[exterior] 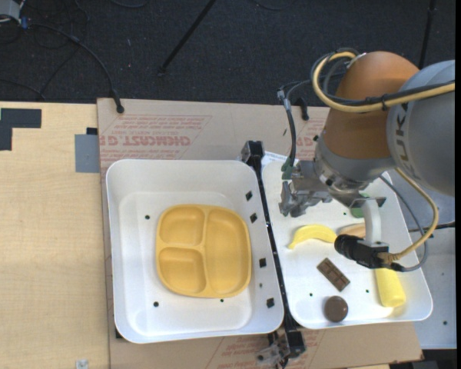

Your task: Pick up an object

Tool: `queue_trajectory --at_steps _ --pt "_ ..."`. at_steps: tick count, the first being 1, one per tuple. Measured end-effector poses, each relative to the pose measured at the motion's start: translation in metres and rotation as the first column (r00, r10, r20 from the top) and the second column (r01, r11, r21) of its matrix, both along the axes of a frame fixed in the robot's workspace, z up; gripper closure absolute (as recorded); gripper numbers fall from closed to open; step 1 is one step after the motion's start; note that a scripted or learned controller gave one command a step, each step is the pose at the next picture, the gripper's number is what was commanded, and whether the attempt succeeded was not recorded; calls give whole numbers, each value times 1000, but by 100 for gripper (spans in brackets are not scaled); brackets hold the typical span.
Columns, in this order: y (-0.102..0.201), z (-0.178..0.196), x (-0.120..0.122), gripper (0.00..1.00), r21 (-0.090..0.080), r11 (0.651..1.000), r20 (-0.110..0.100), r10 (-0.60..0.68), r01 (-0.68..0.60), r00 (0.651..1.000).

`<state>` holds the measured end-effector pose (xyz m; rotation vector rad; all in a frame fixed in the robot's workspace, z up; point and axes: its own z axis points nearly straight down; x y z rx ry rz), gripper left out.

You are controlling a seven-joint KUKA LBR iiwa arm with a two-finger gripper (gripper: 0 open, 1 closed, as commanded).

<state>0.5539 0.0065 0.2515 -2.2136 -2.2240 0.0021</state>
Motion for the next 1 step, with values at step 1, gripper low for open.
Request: queue_trajectory --at_steps 1 --pt "61 -10 13 100 0 1000 -1 1 -1 1000"
